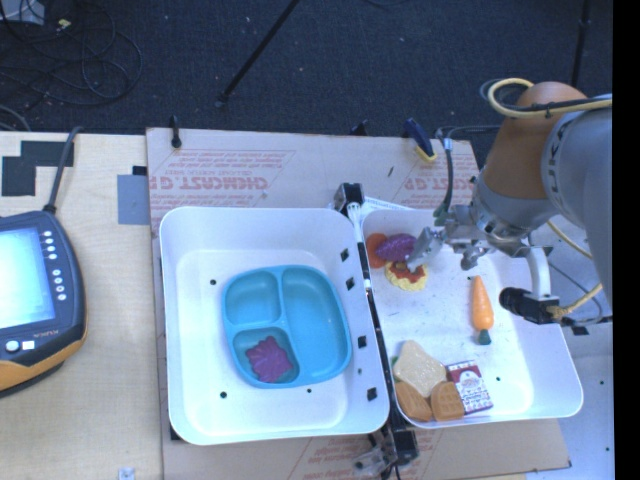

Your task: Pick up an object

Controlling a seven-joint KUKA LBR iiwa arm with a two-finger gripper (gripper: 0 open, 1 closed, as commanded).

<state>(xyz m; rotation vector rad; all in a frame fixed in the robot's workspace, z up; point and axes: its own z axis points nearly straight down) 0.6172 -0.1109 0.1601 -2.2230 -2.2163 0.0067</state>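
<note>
My gripper [445, 255] hangs over the far part of the right bin [560, 368], its two fingers spread and nothing between them. The left fingertip [420, 255] is right beside a purple toy food piece [396, 245] and a yellow round piece with a red top [407, 277]; I cannot tell whether it touches them. An orange piece [375, 249] lies just left of the purple one. A toy carrot [482, 304] lies below the right finger, apart from it.
At the right bin's near end lie a bread slice [419, 367], two brown cookies [428, 401] and a small red box [470, 386]. The left bin [190, 268] holds a blue divided plate [315, 313] with a purple piece [267, 358] in one compartment. A teach pendant [30, 288] lies far left.
</note>
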